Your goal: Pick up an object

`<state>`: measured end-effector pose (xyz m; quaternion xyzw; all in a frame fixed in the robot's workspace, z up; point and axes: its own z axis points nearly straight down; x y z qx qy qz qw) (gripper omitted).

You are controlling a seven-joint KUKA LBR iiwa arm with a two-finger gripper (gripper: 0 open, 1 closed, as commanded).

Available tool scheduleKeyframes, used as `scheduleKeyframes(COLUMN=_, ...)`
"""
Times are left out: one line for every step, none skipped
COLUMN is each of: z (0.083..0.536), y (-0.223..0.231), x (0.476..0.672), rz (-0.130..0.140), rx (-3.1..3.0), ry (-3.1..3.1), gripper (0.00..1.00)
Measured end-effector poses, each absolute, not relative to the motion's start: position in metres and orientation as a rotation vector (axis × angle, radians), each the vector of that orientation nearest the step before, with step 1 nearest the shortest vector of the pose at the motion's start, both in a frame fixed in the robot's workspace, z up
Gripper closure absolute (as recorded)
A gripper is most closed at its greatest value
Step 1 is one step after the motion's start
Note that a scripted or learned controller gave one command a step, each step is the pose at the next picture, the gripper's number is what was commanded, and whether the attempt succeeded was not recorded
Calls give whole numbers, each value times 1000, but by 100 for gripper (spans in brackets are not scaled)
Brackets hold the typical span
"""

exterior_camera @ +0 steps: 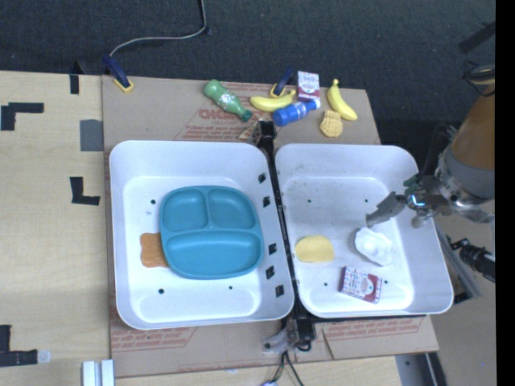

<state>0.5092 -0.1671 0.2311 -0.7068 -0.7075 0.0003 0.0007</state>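
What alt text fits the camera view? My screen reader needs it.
A grey arm's gripper hovers over the right bin near a white object, yellow item and red carton; the left bin holds a blue plate.

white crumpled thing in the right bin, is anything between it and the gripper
Nothing visible stands in the way. The gripper hangs just above and beside the white crumpled thing in the right bin, with bare bin floor between them. The yellow piece and red carton lie off to the side.
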Motion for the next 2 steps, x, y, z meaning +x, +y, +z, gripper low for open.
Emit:
scheduleKeyframes(z=168, y=-179, x=521, rz=2, rx=-2219, ry=-2220, gripper=0)
scheduleKeyframes(z=87, y=-152, x=509, rz=-2, rx=-2225, ry=-2223, gripper=0)
